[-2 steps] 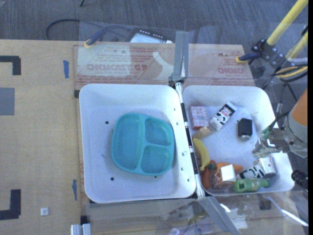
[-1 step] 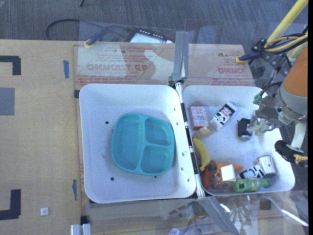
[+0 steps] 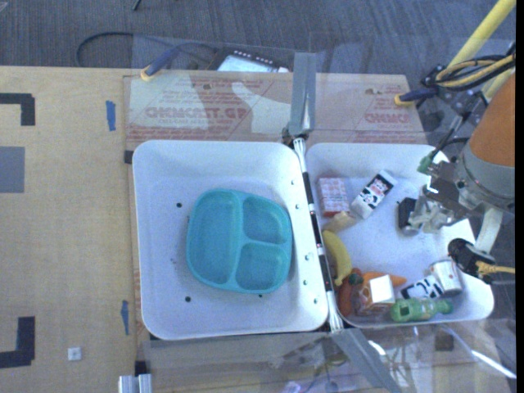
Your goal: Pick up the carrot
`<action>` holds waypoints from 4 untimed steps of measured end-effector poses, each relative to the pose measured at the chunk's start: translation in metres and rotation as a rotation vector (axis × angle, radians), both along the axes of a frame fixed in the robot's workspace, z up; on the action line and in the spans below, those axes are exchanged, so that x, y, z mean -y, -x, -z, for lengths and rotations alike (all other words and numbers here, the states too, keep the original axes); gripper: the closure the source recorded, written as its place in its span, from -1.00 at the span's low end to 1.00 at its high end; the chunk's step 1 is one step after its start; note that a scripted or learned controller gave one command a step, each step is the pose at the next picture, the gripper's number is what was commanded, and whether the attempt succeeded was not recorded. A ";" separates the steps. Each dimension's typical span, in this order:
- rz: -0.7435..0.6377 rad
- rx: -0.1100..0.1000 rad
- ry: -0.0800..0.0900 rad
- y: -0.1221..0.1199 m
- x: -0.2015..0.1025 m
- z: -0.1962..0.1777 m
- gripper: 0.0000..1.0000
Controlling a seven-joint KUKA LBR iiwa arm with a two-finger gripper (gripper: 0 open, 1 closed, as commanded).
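The desk (image 3: 65, 219) carries two white bins side by side. The left bin (image 3: 155, 178) holds a teal divided plate (image 3: 240, 241) near its centre. The right bin (image 3: 385, 158) holds the clutter: a pink packet (image 3: 332, 193) at about eleven o'clock, a small black-and-white carton (image 3: 373, 193) just beside it, a banana (image 3: 337, 252) along the nine o'clock wall, and a crowded heap toward six o'clock.

The arm (image 3: 499, 137) reaches in at three o'clock, and its pincer (image 3: 425, 214) hangs over the bin's three o'clock side, above bare floor; whether it is released or clenched I cannot tell, and nothing is visibly caught in it.

The carrot (image 3: 395, 281) lies in the six o'clock heap, an orange sliver touching a white cube (image 3: 381, 289), near a green bottle (image 3: 420, 308) and a red item (image 3: 350, 293).

By my judgement this is the approach step, with the grasp not yet made. The next move calls for travelling toward seven o'clock and descending onto the carrot without snagging its neighbours.
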State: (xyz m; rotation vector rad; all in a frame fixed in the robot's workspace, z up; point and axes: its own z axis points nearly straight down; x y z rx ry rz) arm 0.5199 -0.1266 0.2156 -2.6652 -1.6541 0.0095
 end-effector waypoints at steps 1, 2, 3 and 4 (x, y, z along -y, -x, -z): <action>0.108 -0.001 0.000 0.040 0.016 0.028 1.00; 0.020 0.000 -0.002 0.041 0.079 0.057 1.00; 0.777 -0.001 0.006 0.039 0.049 0.016 1.00; 0.773 -0.010 0.008 0.038 0.049 0.010 1.00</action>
